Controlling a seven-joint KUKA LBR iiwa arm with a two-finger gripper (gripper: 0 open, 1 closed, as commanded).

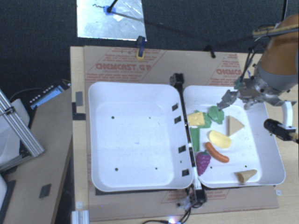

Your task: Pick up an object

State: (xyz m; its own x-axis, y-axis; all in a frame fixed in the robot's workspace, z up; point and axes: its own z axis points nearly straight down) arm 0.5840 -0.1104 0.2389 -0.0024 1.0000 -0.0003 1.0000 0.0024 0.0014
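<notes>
The right bin [272, 158] holds several toy foods: a green leafy piece [216, 114], a yellow block [196, 119], a green strip [195, 138], a yellow oval [219, 139], an orange sausage shape [217, 153], a purple grape bunch [202, 162], a beige wedge [234, 125] and a tan cone [246, 175]. My gripper [238, 101] hangs over the bin's far part, just above and right of the green leafy piece. It is open, with two grey fingers spread and nothing between them.
The left bin [135, 134] sits beside the right one, with a black hinged divider [183, 125] between them. A silver sheet [111, 13] lies beyond the bench. A black fitting [280, 129] juts in at the right bin's edge.
</notes>
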